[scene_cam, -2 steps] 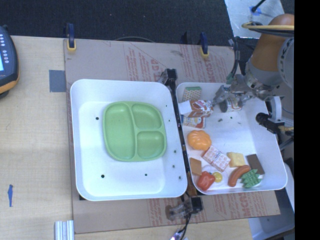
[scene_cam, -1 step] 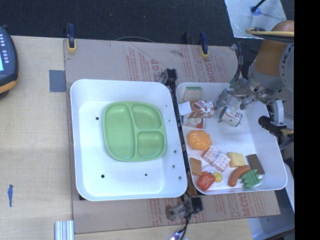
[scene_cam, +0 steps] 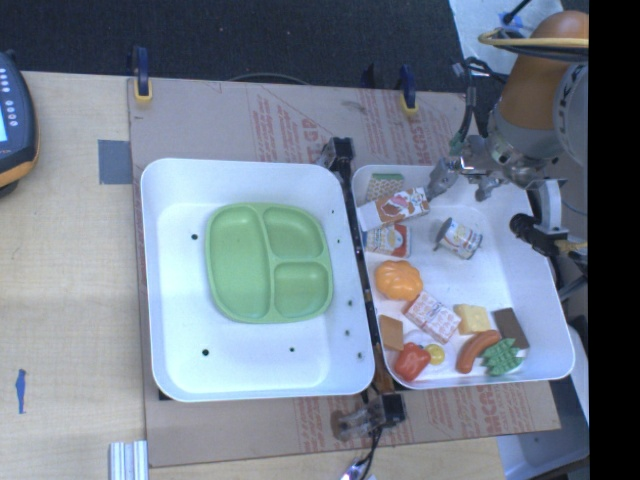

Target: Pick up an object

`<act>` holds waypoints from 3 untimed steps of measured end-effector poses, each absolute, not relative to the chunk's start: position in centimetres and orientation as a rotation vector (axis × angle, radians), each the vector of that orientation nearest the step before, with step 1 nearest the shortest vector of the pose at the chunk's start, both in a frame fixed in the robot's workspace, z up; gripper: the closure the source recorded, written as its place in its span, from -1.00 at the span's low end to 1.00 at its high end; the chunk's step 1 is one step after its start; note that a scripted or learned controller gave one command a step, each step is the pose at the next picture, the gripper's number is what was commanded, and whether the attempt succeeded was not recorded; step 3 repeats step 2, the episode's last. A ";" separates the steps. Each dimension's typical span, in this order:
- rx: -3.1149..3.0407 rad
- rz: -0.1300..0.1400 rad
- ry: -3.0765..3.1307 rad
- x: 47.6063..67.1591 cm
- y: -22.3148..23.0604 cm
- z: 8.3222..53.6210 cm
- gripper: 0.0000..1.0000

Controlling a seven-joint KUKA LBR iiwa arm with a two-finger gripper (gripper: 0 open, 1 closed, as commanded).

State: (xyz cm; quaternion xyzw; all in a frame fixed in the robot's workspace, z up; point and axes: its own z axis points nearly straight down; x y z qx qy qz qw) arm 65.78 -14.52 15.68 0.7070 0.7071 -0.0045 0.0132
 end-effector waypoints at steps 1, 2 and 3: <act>2.222 -0.009 2.218 64.5 -21.8 14.0 -1.00; 2.214 -0.005 2.237 64.3 -13.5 13.1 -1.00; 2.214 -0.005 2.237 64.3 -13.5 13.1 -1.00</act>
